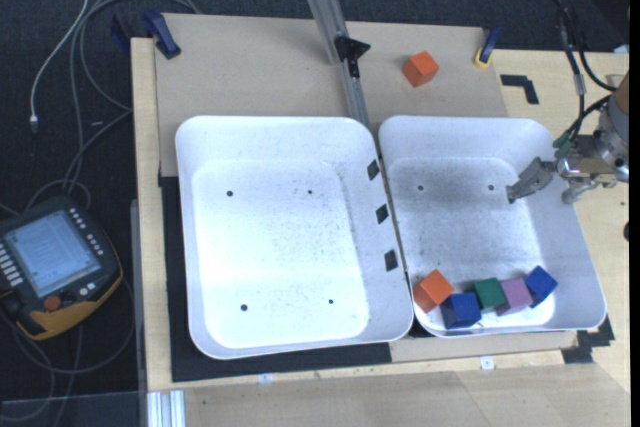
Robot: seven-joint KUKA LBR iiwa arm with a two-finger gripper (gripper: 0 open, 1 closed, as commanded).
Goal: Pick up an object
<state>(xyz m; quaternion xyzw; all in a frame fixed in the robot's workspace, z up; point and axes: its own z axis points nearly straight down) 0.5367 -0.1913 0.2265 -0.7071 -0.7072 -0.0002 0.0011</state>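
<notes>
Gripper, metallic grey, at the right bin's 3 o'clock edge; whether its jaws are open cannot be told, and nothing visibly sits between them. Along the bin's 6 o'clock wall lie small matte cubes: orange block, blue block, green block, purple block, second blue block. A stray orange cube rests on the bench at 12 o'clock.

My gripper hangs over the right bin, well above the blocks along its near wall.
</notes>
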